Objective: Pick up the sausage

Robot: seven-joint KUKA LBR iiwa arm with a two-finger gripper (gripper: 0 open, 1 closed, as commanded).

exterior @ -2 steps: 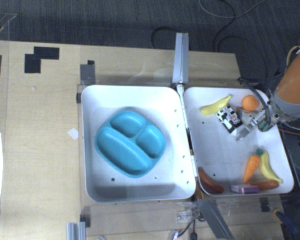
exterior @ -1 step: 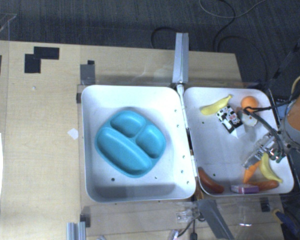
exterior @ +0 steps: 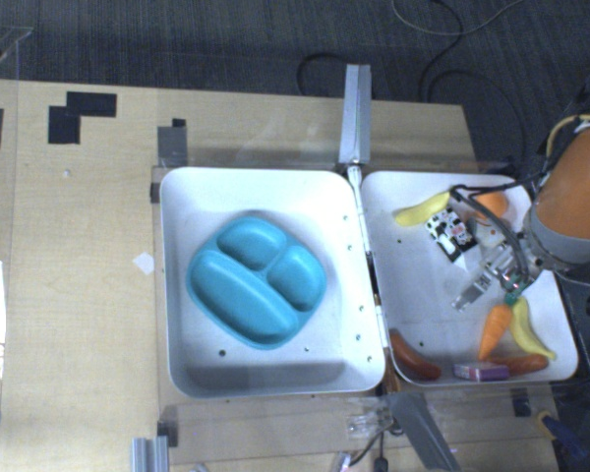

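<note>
Gripper over right bin, jaws apparently spread and holding nothing, sausage against bin's front-left corner; risk: wall blocks a jaw there, or program grabs nearer carrot instead.

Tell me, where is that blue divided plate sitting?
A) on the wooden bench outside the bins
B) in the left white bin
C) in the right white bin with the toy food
B: the blue divided plate lies alone in the left bin; the toy food sits in the right bin.
</note>
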